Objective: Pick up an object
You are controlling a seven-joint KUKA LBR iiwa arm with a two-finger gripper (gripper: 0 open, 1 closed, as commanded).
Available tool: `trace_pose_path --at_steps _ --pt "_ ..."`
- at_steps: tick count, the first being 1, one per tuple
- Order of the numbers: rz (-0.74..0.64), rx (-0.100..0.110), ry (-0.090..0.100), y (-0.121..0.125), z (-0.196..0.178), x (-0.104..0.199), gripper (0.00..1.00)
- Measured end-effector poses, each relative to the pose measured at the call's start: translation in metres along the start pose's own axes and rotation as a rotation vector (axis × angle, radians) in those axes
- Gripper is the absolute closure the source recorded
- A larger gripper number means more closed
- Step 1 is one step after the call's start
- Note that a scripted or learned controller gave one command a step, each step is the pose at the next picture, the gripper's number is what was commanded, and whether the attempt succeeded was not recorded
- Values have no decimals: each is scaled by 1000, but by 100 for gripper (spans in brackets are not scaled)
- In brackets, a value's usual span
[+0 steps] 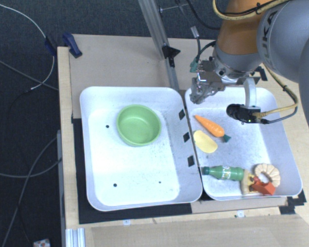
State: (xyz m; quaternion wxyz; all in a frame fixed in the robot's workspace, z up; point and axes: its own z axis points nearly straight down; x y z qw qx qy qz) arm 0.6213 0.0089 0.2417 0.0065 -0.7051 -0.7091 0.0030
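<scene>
We were approaching: our gripper (200,94) hung just above the toy carrot (210,126), its state impossible to tell. Next we judged a descent onto the carrot.

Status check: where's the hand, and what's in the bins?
Hand above right bin's far corner, nothing seen held. Carrot nearest below. Green bowl alone in left bin.
</scene>
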Motion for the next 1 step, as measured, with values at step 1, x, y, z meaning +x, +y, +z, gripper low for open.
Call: trace_pose_path --at_steps 1 --pt "-1 -2 0 -9 -7 57 100"
